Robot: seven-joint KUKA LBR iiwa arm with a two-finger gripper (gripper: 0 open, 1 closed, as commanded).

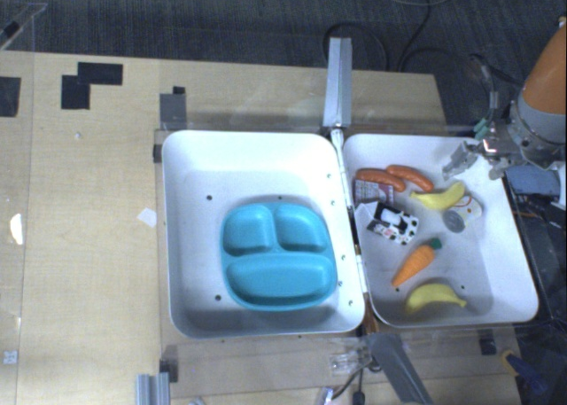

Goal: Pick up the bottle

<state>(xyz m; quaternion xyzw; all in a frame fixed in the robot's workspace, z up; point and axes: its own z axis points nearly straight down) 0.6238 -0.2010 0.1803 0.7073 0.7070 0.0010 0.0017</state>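
The gripper (467, 157) is hovering over the right bin's (518, 301) far right corner (fingers blurred, state impossible to tell). 2 bananas (440, 198) are lying there; no bottle is clearly distinguishable.

no legible text, label or number on anything

A divided tray (279, 253) lies in the left bin (190, 217); carrot (414, 263) in the right bin (514, 261).
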